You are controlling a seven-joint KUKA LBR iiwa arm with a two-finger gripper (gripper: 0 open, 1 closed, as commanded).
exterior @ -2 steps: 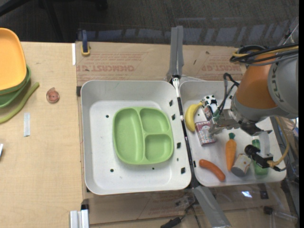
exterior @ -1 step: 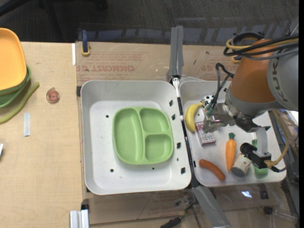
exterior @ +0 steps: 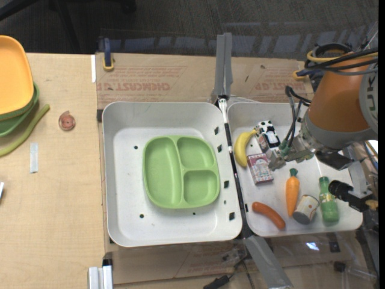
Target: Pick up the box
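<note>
The box (exterior: pixel 260 168) is small and pink with a patterned face, and it lies flat in the right bin (exterior: pixel 313 224), left of centre. My gripper (exterior: pixel 278 159) hangs low over the bin just to the right of the box's upper corner, close to it or touching it. The box rests on the bin floor and is not lifted. The grey arm with its orange band (exterior: pixel 337 104) comes in from the right above the bin.
Around the box lie a banana (exterior: pixel 242 147), a black-and-white cow toy (exterior: pixel 266 134), a carrot (exterior: pixel 292 189), a red sausage (exterior: pixel 269 215), a small can (exterior: pixel 305 209) and a green bottle (exterior: pixel 328 201). The left bin (exterior: pixel 120 179) holds a green divided plate (exterior: pixel 181 172).
</note>
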